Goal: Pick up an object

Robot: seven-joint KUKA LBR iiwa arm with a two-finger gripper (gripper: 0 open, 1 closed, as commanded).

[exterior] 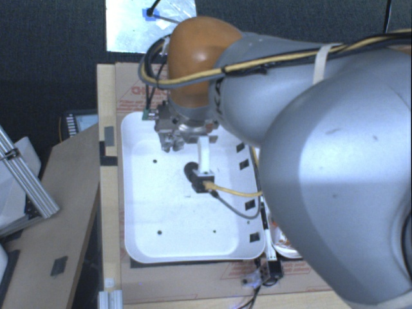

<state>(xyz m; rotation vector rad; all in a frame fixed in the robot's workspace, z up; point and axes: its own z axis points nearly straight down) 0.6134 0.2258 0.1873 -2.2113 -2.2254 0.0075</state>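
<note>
The arm (335, 159) reaches in from the right and carries the gripper (170, 140) low over the far part of the left bin (151, 221), pointing down. This is judged to be a descent or search pose for a pick. Whether the gripper is released, clenched or grasping cannot be told, because the wrist housing above it covers the detail. The object to be picked cannot be located. The bin floor under and near the gripper shows smooth white plastic marked by a few small dark dots (159, 232), which are judged to be holes or fasteners, not loose items. The arm covers the area to the right. A pale sliver (283, 246) with a reddish edge shows at the arm's near edge, too small to identify. The bin is shallow with rounded corners and a raised rim, a form that keeps items from sliding out. The arm shell is matt grey and curved. The orange band (193, 50) is glossy and domed. The bench (109, 192) is tan and flat, like board.
</note>
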